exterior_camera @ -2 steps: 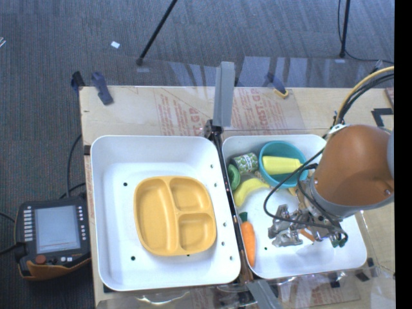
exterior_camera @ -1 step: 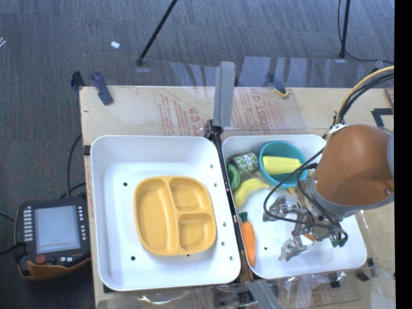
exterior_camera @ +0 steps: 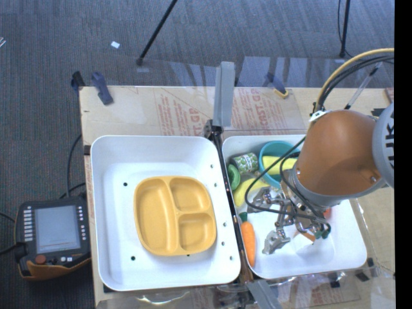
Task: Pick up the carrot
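The carrot (exterior_camera: 248,240), orange with a green top, lies along the left wall of the right bin (exterior_camera: 351,253), near its front. My gripper (exterior_camera: 297,237) hangs under the orange band (exterior_camera: 340,156) over the middle of that bin, just right of the carrot and not touching it. Its fingers (exterior_camera: 275,243) stand apart over bare white bin floor, so it is open with nothing between them. The wrist hides the bin's contents beneath it.
A teal bowl (exterior_camera: 277,154), a green crushed can (exterior_camera: 245,162), and yellow (exterior_camera: 241,192) and green (exterior_camera: 233,176) toy foods crowd the right bin's back left. A yellow divided plate (exterior_camera: 174,215) sits in the left bin (exterior_camera: 109,237). A teach pendant (exterior_camera: 53,237) lies left of the bench.
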